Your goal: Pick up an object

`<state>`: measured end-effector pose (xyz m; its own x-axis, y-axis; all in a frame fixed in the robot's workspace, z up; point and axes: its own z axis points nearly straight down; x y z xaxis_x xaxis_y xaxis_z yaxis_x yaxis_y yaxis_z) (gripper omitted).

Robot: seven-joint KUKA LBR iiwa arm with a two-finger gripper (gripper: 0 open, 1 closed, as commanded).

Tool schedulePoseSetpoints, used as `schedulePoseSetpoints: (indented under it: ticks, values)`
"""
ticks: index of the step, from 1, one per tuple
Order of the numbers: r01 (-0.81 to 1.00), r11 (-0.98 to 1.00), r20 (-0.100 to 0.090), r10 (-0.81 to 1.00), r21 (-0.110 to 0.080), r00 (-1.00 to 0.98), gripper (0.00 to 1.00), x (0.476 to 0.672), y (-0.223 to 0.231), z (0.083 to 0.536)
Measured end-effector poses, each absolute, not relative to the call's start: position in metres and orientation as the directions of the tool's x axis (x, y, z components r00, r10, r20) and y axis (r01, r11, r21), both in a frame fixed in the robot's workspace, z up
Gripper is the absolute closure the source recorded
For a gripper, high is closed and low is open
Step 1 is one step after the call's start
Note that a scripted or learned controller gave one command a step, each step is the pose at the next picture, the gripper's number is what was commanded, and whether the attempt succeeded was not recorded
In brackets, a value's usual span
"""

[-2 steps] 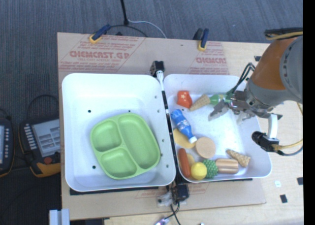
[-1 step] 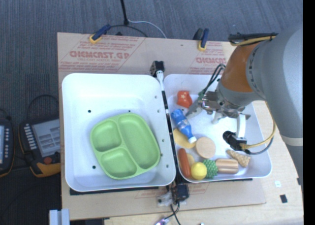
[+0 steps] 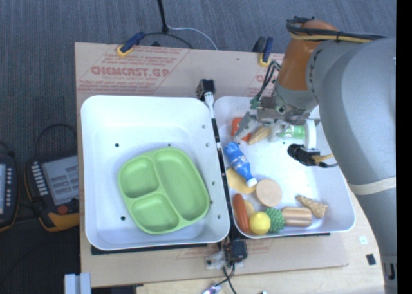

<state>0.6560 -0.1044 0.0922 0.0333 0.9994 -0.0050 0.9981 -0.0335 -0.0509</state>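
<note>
My gripper [image 3: 255,125] is low over the far left part of the right bin [image 3: 335,186], reaching in from the right. Right beside it lie a small orange piece [image 3: 236,124] and a tan bread-like piece [image 3: 260,135]; I cannot tell whether either is held. A green item [image 3: 297,132] lies just to its right. Closer to the front are a blue bottle [image 3: 237,161], a yellow slice [image 3: 239,185], a tan round disc [image 3: 268,192], a red sausage [image 3: 239,208], a yellow lemon [image 3: 260,223], a green knobbly piece [image 3: 276,219], a hot dog [image 3: 297,216] and a tan wedge [image 3: 312,206].
The left bin [image 3: 106,125] holds a green divided plate [image 3: 164,190]. The ridge [image 3: 217,157] where the two bins meet runs just left of the gripper. The grey arm [image 3: 360,112] covers the right bin's far right side.
</note>
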Motion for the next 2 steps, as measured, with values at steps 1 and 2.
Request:
schedulePoseSetpoints:
  ticks: [1, 2]
  values:
    - [0.988, -0.154, -0.008, 0.988, -0.017, 0.154, 0.0, 0.641, -0.099, 0.092]
    - [0.959, -0.284, 0.0, 0.959, 0.011, 0.284, 0.0, 0.627, -0.097, 0.093]
